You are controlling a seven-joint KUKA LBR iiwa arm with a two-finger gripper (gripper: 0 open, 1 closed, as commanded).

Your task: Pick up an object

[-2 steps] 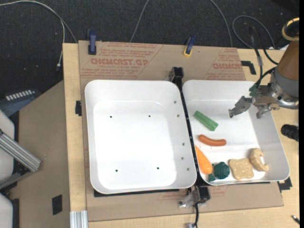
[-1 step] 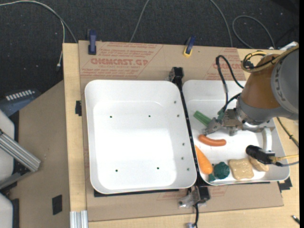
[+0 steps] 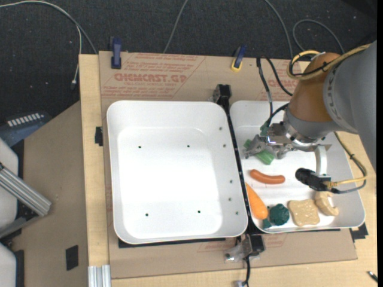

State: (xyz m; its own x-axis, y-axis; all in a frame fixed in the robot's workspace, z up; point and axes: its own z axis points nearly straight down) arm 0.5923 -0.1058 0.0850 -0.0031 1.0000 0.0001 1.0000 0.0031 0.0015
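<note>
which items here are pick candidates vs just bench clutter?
Pick candidates, right bin: green piece at the gripper, sausage, carrot, dark green item, toast, tan piece.

Clutter: left bin, cardboard, blue clamp, yellow clamp, cables.

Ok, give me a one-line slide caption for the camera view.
KUKA arm's gripper low in the right bin at a green object, near the sausage, carrot and toast.

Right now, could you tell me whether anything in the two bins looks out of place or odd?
Nothing looks spilled or damaged. The carrot, sausage, toast slice and dark green piece lie loose in the right bin, with the gripper low over a green item.
</note>
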